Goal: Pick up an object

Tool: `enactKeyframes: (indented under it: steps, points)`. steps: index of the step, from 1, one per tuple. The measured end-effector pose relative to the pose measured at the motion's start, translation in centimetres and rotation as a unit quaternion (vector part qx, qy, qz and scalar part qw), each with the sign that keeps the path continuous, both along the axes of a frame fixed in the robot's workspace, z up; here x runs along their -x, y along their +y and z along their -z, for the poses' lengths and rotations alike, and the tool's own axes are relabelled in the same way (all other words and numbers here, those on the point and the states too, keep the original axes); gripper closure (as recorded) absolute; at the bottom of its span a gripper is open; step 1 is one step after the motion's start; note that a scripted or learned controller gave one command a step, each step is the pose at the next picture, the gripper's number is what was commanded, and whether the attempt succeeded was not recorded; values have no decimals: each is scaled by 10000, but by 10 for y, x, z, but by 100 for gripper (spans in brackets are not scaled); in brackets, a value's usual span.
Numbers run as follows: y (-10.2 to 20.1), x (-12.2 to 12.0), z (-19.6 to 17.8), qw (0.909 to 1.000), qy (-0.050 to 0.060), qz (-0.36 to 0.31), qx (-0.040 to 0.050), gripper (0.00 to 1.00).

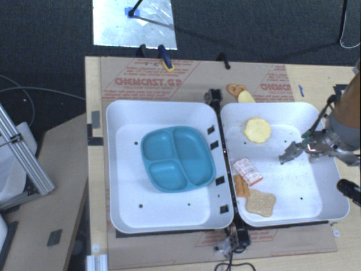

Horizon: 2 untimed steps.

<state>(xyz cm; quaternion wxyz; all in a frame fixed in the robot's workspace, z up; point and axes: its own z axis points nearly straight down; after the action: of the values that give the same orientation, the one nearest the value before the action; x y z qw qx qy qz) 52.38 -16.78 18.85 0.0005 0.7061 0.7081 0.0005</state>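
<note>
Arm reaching into the right bin, nothing gripped.

The left bin [163,208] carries a blue divided plate [177,157]. The right bin [307,205] holds a yellow round piece [257,130] near its back, a red-and-white packet [248,171] beside the divider, and a tan biscuit-like piece [261,203] at the front. The gripper [293,152] hangs over bare floor right of them, fingers spread apart.

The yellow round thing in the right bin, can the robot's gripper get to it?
Probably yes. The yellow disc lies flat on open bin floor, apart from the other items, and the gripper hangs nearby with nothing between them.
</note>
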Motion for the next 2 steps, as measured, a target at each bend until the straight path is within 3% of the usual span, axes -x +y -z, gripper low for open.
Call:
enactKeyframes:
  steps: [1, 2]
  points:
    - [53, -3, 87, 10000, -91, 22, 32, 0]
    - [78, -94, 102, 10000, -58, -31, 10, 0]
